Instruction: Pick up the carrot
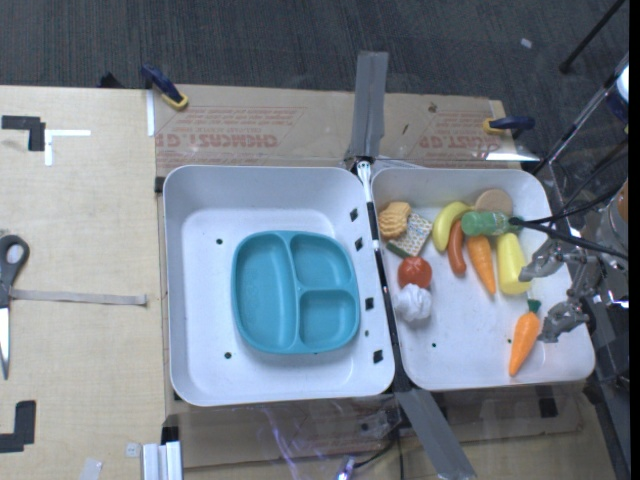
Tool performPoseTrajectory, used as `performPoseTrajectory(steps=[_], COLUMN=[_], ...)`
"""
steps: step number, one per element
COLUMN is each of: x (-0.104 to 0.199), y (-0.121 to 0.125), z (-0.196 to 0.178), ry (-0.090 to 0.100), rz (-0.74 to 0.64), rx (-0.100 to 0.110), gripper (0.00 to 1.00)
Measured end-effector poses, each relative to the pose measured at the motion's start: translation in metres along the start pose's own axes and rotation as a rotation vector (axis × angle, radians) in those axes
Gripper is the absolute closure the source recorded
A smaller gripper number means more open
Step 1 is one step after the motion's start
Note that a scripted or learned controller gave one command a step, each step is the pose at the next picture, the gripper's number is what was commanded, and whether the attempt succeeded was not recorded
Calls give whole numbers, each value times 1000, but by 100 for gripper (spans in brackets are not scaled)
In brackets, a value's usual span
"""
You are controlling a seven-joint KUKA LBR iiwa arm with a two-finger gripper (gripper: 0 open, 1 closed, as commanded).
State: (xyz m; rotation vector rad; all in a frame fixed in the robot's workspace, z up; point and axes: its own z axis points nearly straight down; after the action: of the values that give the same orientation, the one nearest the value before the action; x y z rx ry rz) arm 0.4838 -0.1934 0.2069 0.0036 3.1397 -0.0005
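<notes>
Near the right rim of the right bin (560, 373), the gripper (558, 293) sat low at the bench edge, with one finger (545, 261) reaching toward the yellow items and the other (556, 325) just beside the leafy end of a carrot (523, 340). Jaws appeared spread, with nothing between them; the metalwork was cluttered there, so this reading was tentative.

Two carrots were present. The one nearest the gripper lay alone in the lower right of the right bin, green top up and tip pointing toward the front wall, well apart from the pile. A second carrot (482, 262) lay in the cluster further back, pressed between a red sausage (457, 247) and a yellow corn-like piece (511, 263), with a banana (450, 220) and a green-and-tan item (487, 215) above it.

Judgement: the isolated carrot was the likelier target, since clear floor on both sides left room for fingers to straddle it, whereas the clustered one was hemmed in by neighbours.

A tomato (415, 271), a white crumpled object (413, 304) and a waffle-patterned piece (395, 218) sat by the divider. The left bin (190, 268) held a teal divided plate (297, 292), probably a drop-off point for other runs.

Risk: the bin wall stood close to the carrot's tip.
</notes>
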Motion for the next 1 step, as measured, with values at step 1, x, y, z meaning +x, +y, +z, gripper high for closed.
performPoseTrajectory(steps=[1], x=[4], y=[9], z=[114], ry=[-2], rz=[-28], rx=[1], gripper=[0])
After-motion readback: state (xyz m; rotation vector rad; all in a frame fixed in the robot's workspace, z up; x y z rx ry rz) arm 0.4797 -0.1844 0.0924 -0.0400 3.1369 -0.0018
